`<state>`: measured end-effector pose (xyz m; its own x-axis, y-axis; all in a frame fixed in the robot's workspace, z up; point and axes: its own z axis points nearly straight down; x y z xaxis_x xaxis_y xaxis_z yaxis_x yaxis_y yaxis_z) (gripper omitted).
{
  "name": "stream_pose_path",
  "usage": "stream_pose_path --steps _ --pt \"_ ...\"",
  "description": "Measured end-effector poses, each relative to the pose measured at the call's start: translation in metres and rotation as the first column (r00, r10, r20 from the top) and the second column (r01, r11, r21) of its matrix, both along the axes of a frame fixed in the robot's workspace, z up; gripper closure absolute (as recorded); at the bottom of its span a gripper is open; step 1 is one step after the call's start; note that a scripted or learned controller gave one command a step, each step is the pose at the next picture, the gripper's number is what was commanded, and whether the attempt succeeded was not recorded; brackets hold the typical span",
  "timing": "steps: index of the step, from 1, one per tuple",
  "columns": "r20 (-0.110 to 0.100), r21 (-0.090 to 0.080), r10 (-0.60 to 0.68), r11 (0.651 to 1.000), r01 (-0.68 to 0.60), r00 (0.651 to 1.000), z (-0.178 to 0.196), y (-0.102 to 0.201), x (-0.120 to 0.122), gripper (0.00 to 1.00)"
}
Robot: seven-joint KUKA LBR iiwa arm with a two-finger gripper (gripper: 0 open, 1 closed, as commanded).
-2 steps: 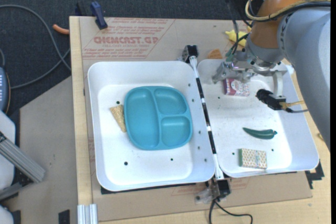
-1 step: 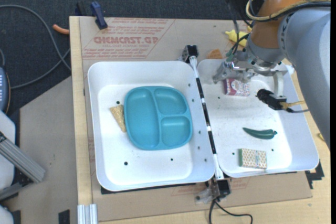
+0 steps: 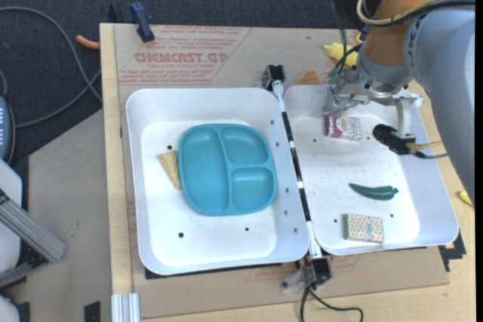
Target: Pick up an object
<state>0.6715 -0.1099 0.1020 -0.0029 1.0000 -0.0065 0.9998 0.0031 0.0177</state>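
My gripper (image 3: 339,103) hangs over the far left part of the right bin (image 3: 423,230). Directly under it, touching or nearly touching it, is a small white and red carton (image 3: 345,127). Nearer the front of the same bin lie a dark green pepper-shaped thing (image 3: 373,191) and a flat patterned packet (image 3: 364,228). The left bin (image 3: 151,237) holds a teal divided plate (image 3: 228,167). A tan, cracker-like piece (image 3: 170,166) sticks out from under the plate's left edge.
Behind the right bin, on the board, lie a yellow toy (image 3: 334,50) and a small orange scrap (image 3: 308,77). A blue clamp (image 3: 141,20) grips the board's far left corner. The arm crosses the bin's far right corner.
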Motion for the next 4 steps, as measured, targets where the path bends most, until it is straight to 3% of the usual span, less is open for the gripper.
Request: stream_pose_path --steps 1,4 --pt "-0.001 0.000 0.000 1.000 0.000 1.000 0.000 0.000 0.000 0.00" --pt "-0.007 0.004 -0.001 1.000 0.001 1.000 -0.012 -0.004 -0.002 0.00"
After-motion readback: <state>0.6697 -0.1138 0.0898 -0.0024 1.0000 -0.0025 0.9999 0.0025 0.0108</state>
